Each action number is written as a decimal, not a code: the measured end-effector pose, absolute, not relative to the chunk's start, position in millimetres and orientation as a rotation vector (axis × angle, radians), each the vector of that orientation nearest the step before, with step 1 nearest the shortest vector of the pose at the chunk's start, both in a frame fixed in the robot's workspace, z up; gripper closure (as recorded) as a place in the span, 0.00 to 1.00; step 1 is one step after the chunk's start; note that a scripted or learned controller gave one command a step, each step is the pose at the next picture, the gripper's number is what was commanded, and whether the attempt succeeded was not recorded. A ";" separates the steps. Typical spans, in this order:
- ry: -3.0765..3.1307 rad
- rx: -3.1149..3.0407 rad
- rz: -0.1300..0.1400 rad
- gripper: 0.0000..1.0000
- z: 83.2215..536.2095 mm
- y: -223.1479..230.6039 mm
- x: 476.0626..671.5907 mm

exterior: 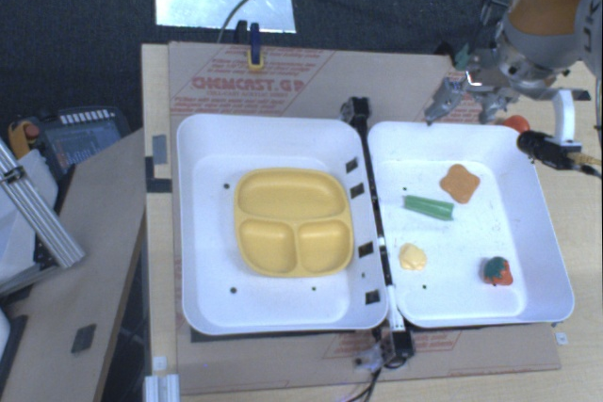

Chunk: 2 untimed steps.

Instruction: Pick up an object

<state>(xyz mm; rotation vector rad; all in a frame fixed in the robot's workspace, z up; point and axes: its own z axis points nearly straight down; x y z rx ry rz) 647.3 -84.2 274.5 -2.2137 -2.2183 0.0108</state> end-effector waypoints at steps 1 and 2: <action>-2.226 -2.219 -0.002 0.00 282.5 -84.0 648.8; -2.230 -2.217 -0.003 0.00 228.1 -77.3 653.9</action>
